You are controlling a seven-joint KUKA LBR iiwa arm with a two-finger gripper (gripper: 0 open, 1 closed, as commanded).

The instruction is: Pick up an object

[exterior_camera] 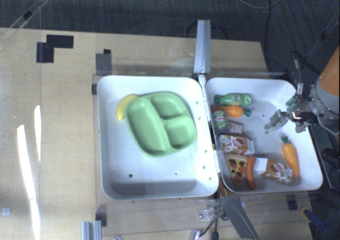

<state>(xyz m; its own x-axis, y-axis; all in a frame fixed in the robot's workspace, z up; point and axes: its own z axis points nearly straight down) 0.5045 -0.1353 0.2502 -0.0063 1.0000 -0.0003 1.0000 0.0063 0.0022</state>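
Gripper (277,120) over right bin (265,93) — finger state unreadable; carrot (290,159) just below it, untouched.

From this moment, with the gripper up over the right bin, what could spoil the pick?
1. The gripper hangs over bare bin floor, with the nearest carrot below it in the view; a straight descent would likely close on nothing.
2. That carrot lies near the right bin's right wall, so a finger may strike the wall.
3. The snack packets and pizza slice lie crowded along the left side; a grasp there could nudge neighbours.
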